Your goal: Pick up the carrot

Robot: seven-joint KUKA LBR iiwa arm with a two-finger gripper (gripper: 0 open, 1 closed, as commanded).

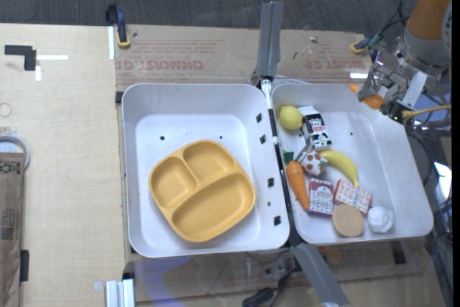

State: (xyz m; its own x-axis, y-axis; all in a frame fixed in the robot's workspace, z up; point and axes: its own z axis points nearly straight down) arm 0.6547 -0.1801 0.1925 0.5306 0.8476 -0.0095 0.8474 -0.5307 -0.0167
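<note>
The orange carrot [296, 185] lies in the right bin [402, 176], along its left wall, with its thick end toward the back and its tip toward the front. It rests beside a red packet [321, 196] and just in front of a small spotted toy [310, 161]. My gripper [382, 90] hangs over the bin's back right corner, well away from the carrot, up and to its right. A small orange shape [372, 101] shows just below the gripper; I cannot tell what it is.
The right bin also holds a lemon [290, 117], a cow-patterned carton [314, 129], a banana [342, 164], a second red packet [353, 195], a tan disc [348, 221] and a white ball [379, 219]. A yellow divided plate [203, 189] lies in the left bin [144, 154].
</note>
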